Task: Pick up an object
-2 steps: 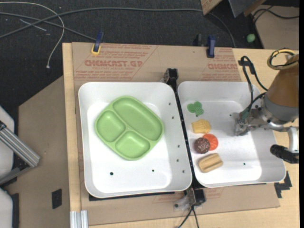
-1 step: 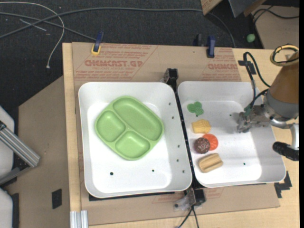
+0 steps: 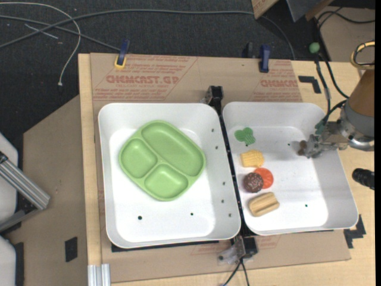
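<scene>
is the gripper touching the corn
Apart: the camera view shows bare white bin floor between the gripper and the corn.

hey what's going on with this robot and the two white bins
A grey robot arm reaches in from the right, its hand low over the right bin, apart from the toy food along that bin's left side: a green piece, yellow corn, a red and dark piece and a bread roll. A green divided plate sits in the left bin.

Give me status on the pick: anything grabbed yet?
Done: the gripper is low over the right bin. In hand: nothing visible. Left: the whole pick; broccoli, corn, tomato, the dark piece and bread roll lie along the bin's left side.
</scene>
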Available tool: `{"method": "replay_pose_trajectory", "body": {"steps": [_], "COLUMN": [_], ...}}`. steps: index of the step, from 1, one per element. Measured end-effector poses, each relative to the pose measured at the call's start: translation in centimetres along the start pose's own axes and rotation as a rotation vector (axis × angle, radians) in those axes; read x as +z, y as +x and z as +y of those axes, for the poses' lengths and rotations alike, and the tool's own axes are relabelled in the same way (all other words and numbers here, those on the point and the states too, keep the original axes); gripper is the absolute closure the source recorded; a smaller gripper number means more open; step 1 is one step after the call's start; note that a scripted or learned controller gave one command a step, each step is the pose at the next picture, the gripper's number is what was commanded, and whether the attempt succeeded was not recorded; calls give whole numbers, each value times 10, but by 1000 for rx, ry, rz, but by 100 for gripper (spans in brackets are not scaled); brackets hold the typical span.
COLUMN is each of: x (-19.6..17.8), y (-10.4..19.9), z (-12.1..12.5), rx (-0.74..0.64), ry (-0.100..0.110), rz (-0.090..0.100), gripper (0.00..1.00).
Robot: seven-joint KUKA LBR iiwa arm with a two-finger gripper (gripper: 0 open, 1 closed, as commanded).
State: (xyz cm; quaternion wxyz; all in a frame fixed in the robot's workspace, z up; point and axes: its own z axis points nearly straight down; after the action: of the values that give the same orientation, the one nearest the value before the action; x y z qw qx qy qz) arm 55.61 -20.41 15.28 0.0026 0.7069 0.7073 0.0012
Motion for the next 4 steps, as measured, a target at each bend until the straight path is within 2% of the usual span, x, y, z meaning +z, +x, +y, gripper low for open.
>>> {"method": "replay_pose_trajectory", "body": {"steps": [2,4], "x": [-99,-104], "y": [4,103], "z": [1,14], "rx": [-1,-5], "ry": [-1,6], "rz": [-1,4], "gripper": [100,100]}}
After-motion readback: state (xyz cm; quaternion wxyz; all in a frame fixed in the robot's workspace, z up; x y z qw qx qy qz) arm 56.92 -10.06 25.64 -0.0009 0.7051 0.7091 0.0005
